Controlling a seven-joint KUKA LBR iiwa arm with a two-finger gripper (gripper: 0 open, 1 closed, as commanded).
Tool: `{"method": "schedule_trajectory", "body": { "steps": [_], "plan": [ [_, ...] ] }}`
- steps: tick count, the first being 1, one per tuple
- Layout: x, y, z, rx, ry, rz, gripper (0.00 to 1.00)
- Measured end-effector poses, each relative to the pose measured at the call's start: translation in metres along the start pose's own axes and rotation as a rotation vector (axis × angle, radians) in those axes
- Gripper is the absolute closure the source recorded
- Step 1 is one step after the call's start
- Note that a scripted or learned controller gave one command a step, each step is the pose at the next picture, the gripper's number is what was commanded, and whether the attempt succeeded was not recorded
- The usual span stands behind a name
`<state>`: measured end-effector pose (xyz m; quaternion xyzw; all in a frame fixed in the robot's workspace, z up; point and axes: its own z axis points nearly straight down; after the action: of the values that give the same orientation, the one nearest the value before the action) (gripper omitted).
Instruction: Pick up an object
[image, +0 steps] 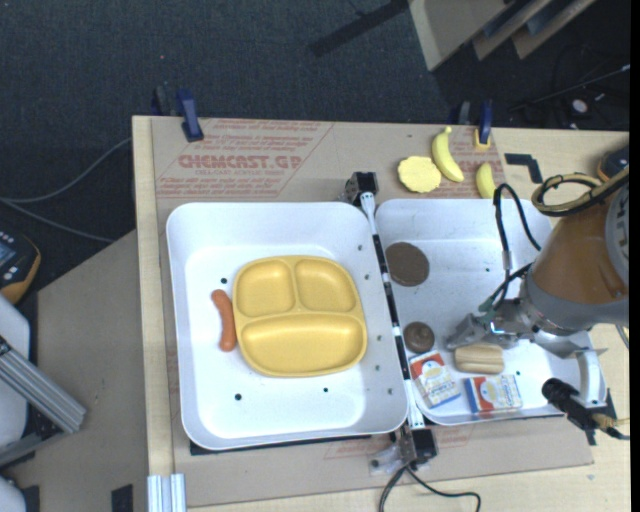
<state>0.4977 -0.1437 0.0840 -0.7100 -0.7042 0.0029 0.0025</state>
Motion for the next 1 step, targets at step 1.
{"method": "schedule_trajectory", "body": {
  "steps": [1],
  "plan": [
    [-0.0412,0.1395,-0.0036,-0.020,-0.005,-0.012,0.00]
  ]
}}
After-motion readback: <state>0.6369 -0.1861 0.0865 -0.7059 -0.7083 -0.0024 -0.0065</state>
